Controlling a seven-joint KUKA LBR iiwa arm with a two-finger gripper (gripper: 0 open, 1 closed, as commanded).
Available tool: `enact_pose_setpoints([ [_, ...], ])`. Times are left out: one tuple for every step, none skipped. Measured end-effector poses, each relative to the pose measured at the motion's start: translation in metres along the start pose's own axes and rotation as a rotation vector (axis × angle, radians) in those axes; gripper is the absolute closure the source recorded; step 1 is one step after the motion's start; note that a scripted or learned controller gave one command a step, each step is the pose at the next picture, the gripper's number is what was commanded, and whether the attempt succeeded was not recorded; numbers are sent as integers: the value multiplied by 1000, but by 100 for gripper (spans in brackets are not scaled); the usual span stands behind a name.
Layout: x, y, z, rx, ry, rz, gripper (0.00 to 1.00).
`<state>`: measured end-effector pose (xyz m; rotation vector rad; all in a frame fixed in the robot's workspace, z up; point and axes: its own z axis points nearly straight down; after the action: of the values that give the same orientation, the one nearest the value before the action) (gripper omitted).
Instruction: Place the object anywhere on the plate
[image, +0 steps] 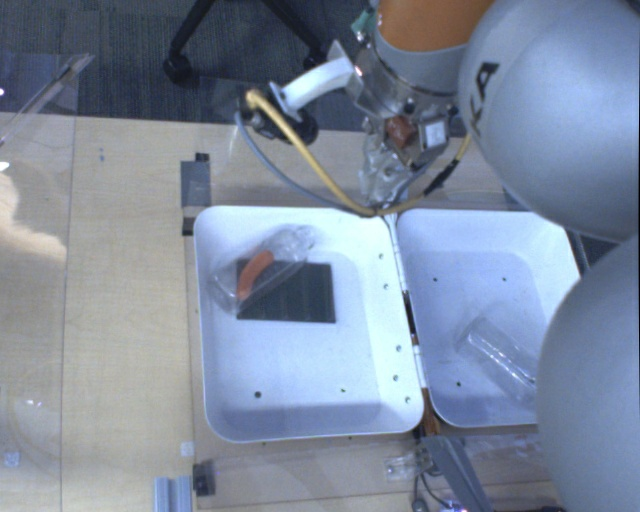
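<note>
Gripper (383, 188) above bins' far edge, grip state unclear; should descend squarely over orange object (255, 270) beside flat black square plate (290, 293).

The claw (384, 180) hangs above the bins' far edge; an orange object (255, 270) overlaps the dark plate (290, 294).

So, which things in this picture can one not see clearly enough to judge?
- Tool, camera view: its fingers are translucent and blurred against the bench, so their state cannot be read.
- Clear object in the right bin: transparent, and the arm cuts off its right end.
- Orange item on the dark plate, left bin: clear wrapping blurs its shape.
</note>
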<state>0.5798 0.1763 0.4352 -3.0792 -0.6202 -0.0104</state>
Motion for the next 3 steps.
enact_pose_setpoints([
  [0,-64,17,-1,2,193,100],
  [0,-65,17,-2,0,192,0],
  [-39,-46,110,-2,-6,67,0],
])
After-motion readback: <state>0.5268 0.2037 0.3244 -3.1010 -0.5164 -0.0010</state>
